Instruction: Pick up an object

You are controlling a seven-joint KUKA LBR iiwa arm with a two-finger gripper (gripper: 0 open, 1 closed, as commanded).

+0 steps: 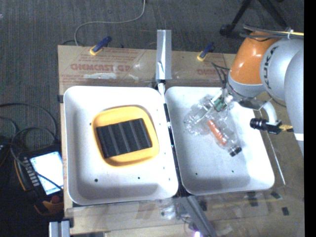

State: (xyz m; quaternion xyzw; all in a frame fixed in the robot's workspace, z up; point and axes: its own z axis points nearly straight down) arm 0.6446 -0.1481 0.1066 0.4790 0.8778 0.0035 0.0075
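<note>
Two bins [74, 132], pincer [217, 107] blurred, clear

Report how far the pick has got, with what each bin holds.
Done: the arm has reached over the right bin, and its claw sits at the clear plastic bottle lying there. In hand: nothing clearly; the view does not show the bottle gripped, and it appears to rest on the bin floor. Left: grasp and lift. The yellow tray lies in the left bin.

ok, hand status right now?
Hand: cannot be told; it sits low over the clear plastic item in the right bin.
</note>
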